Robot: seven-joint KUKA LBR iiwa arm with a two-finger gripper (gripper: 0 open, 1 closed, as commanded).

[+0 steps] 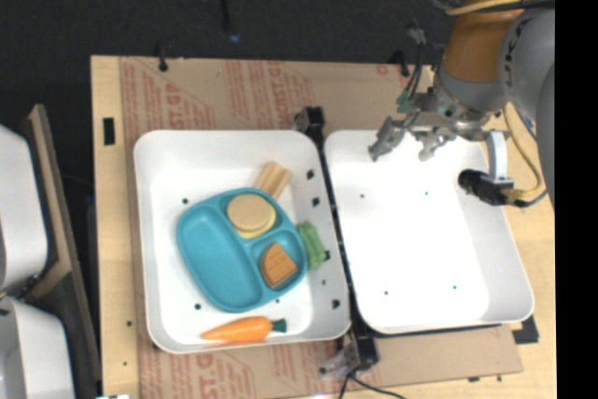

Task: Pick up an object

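Nearest the camera, at the front of the left bin (154, 229), a toy carrot (241, 329) lay on its side, its green top pointing right. Just behind it sat a blue divided tray (213, 259), tilted on the bin floor. A round tan biscuit (252, 213) rested in the tray's far compartment and a brown, crusty piece like toast (278, 265) in its right one. A small green item (311, 245) lay touching the tray's right edge, against the bin wall. A pale wooden block (273, 178) stuck out from behind the tray's far rim.

The right bin (495, 294) stood just beside the left one, their rims meeting along a dark divider. Both rested on a worktop (206, 98) covered with brown cardboard printed in red lettering along its edges, too small and blurred to read.

At the far right, the grey arm (528, 42) with its orange band (486, 23) reached in and pointed down over the far edge of the right bin. The gripper (408, 143) hung above that bin's back left corner, well apart from everything in the left bin. Its two fingers (383, 143) were spread moderately wide with nothing between them, touching no object. A black cable fitting (481, 185) hung just beside the wrist.
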